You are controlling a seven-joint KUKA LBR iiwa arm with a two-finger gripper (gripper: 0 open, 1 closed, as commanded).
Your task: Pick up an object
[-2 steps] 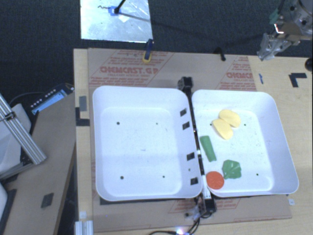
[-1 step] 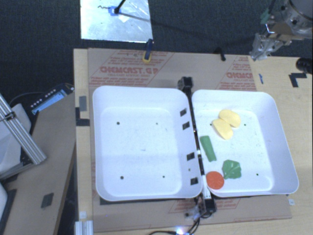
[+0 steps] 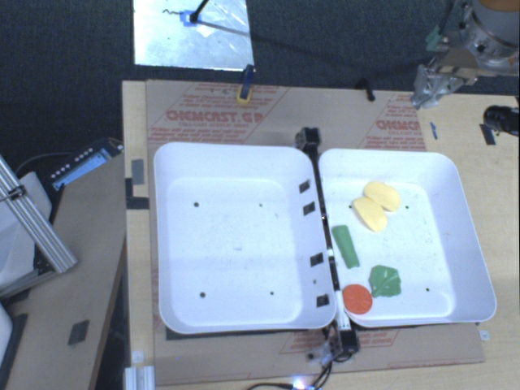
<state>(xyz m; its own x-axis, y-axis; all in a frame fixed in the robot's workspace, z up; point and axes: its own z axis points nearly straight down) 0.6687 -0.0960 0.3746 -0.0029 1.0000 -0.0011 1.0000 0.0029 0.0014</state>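
Note:
The right bin [image 3: 455,187] holds two pale yellow oval pieces [image 3: 375,204] touching each other near its middle. Below them lie a green bar [image 3: 344,245], a crumpled green piece [image 3: 385,281] and a round orange-red piece [image 3: 357,299] near the bin's front left corner. My gripper [image 3: 431,88] hangs high at the upper right, beyond the far edge of the right bin and well away from every piece. Nothing shows between its fingers.
The left bin [image 3: 171,169] stands beside the right one, joined by a black clipped divider [image 3: 317,218]. A shiny metal plate [image 3: 195,23] lies at the back left. A yellow and blue clip [image 3: 244,88] sits on the cardboard behind the bins.

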